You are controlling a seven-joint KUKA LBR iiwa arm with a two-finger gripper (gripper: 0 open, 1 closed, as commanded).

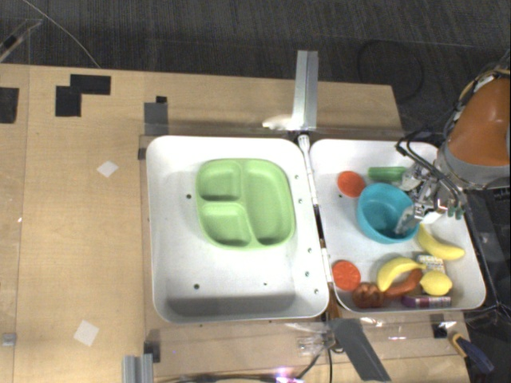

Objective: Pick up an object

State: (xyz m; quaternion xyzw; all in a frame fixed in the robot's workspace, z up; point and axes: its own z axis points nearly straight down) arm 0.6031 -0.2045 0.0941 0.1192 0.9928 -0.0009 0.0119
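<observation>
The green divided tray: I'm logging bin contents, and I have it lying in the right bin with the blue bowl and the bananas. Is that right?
Not quite. The camera view shows the green divided tray lying in the left bin. The blue bowl and the bananas are in the right bin, as you have them.
</observation>
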